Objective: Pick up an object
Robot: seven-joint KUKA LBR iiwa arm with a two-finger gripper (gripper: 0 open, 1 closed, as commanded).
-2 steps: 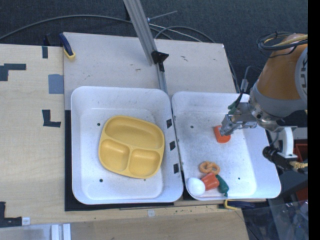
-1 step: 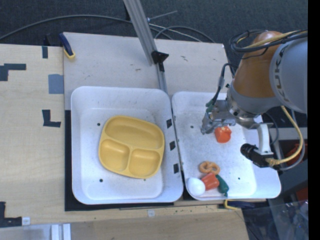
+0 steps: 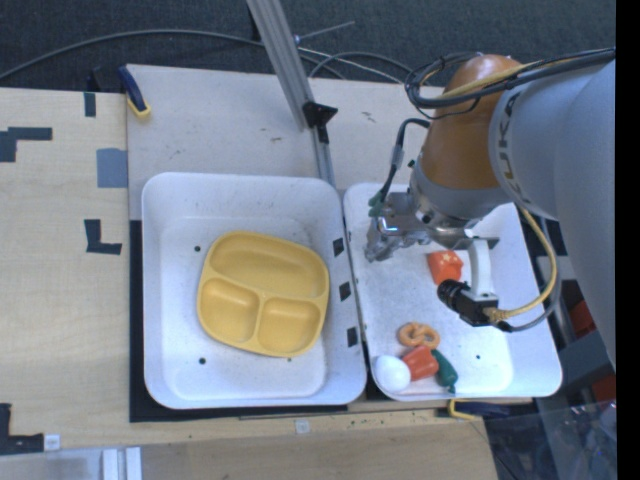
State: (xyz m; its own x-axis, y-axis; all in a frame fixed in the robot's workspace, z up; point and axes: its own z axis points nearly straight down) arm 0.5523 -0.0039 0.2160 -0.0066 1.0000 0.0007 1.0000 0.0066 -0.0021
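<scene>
The gripper [image 3: 380, 243] hangs over the right bin [image 3: 530, 368]; whether it is open or closed, I cannot tell. An orange block [image 3: 445, 265] lies just right of it, a pretzel [image 3: 417, 335] and white egg [image 3: 392, 372] below.

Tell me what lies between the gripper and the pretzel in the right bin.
In the camera view, only bare white bin floor lies between the gripper and the pretzel. The orange block sits off to the side, right of that line.

Right white bin [image 3: 520, 373]: bare floor at left-centre, passable. Obstacles: small orange block [image 3: 445, 265] under the arm; pretzel-shaped orange piece [image 3: 417, 334], white egg-shaped object [image 3: 392, 372], red-and-green toy vegetable [image 3: 428, 365] clustered at near edge. Left white bin [image 3: 165, 298]: yellow compartmented plastic plate [image 3: 263, 293] occupies the middle.
</scene>
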